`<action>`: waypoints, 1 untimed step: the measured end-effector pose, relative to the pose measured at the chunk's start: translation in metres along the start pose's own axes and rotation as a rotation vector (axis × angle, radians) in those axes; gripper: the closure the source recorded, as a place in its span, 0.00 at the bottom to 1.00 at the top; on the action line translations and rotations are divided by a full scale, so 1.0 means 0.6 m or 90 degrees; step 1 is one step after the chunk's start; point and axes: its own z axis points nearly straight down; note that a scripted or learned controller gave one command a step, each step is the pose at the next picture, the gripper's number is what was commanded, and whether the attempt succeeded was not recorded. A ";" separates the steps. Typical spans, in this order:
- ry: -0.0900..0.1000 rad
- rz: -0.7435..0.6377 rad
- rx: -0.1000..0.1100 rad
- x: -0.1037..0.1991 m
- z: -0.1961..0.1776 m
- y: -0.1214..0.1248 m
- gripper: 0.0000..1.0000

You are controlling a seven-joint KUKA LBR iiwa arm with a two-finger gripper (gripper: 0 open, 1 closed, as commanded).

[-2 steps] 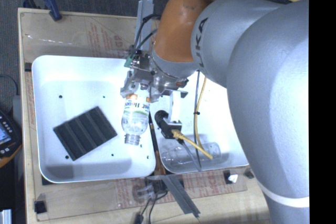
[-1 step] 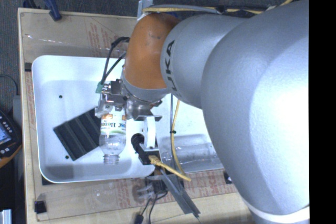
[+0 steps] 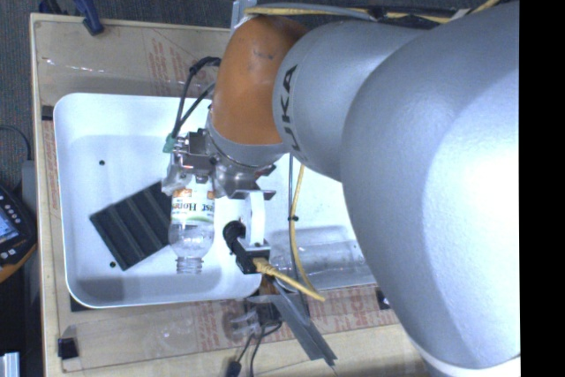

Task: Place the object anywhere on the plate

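- Grey arm (image 3: 397, 146): looms right of the black ridged plate (image 3: 132, 225), covering most of the bench on that side. Risk here: a wide swing of such bulk leaves little margin and hides anything right of the plate.
- White bin (image 3: 79, 115): surrounds the plate, with bare floor above the plate and to its left. Raised walls close off the plate's lower and left sides, so a low sideways sweep could catch a rim.
- Plate: lies flat and slanted on the bin floor, its top bare. Ridged surface, probably enough to stop some rolling, though a round body set down along the grooves might still roll off.
- Clear plastic bottle (image 3: 192, 229), the object to place: sits at the plate's right edge, touching or overlapping it, cap end pointing away from the gripper. Not yet squarely on the plate.
- Gripper (image 3: 190, 172): sits just above the plate's upper right corner, right against the bottle's base end. Clenched or released: cannot tell, since wrist hardware covers the contact.
- Judged risks: with no firm grasp, a lift leaves the bottle behind or drops it beside the plate; with a grasp only at the base, the long body could swing and land half off.
- Yellow cable (image 3: 296, 282): trails right of the plate, a possible snag.
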 end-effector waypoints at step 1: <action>0.000 -0.066 0.000 0.012 0.094 0.006 1.00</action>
